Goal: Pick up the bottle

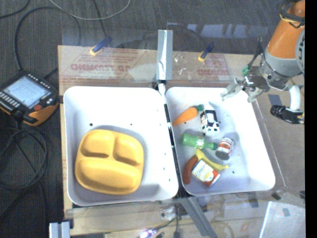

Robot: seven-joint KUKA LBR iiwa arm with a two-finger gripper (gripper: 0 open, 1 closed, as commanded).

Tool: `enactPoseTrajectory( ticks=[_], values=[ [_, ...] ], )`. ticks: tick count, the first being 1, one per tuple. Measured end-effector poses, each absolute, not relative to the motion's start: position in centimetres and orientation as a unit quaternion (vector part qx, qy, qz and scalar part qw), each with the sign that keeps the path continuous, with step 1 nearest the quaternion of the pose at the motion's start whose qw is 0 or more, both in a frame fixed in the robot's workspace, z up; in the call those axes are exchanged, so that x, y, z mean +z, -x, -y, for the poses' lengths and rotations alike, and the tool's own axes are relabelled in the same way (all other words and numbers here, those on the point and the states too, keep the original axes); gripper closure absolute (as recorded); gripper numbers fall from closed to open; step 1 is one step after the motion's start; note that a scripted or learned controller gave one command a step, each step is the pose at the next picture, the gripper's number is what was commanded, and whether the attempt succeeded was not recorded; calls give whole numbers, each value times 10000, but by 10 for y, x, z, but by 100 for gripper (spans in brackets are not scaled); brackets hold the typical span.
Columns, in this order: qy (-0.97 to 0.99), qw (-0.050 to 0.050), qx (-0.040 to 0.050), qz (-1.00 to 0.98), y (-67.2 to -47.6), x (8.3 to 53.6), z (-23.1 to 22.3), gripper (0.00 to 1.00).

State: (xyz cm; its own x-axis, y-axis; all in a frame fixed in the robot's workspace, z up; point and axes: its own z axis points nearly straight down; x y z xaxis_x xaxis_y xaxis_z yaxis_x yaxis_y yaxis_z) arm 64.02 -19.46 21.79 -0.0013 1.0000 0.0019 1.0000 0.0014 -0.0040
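Green bottle [197,142] lying on its side mid right bin [257,148], cap toward 3 o'clock, touching banana [212,161]. Jaws [241,87] over bin's far rim, at about 1 o'clock from bottle, well apart; spread open, holding nothing. Red print on cardboard at 12 o'clock, mirrored, unreadable. Can [225,147] label illegible.

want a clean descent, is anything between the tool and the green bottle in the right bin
Nothing covers the green bottle; it lies exposed on the right bin floor. The tool hangs over the bin's far right corner. The cow toy lies roughly between them, and the banana crowds the bottle's near side.
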Motion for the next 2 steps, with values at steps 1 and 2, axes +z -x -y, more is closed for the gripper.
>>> enactPoseTrajectory(
  ticks=[1, 2],
  values=[
    [6550, 11, 18, 7556, -668, 142, 116, 0],
    [6992, 7, -6, 7149, -638, 96, 126, 0]
  ],
)
